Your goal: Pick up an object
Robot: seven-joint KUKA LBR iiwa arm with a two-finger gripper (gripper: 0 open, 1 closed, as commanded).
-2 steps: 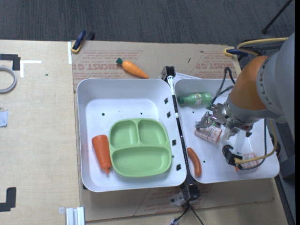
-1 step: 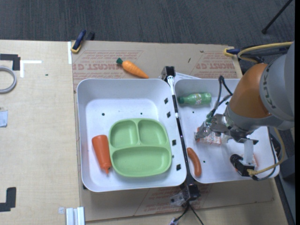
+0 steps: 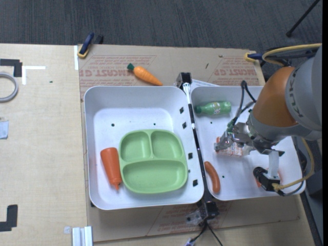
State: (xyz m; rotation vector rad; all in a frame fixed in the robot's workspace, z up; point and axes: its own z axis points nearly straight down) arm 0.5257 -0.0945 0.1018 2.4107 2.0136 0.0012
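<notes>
Robot gripper (image 3: 229, 144) hovers low in the right bin (image 3: 287, 186), between a green bottle (image 3: 213, 107) and a sausage (image 3: 212, 177); its grip state cannot be told.

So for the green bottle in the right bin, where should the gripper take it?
Probably across the green bottle's body near the middle, coming straight down. It lies on its side, long axis running left to right, so fingers would close across its narrow width. It lies near the right bin's far wall.
</notes>
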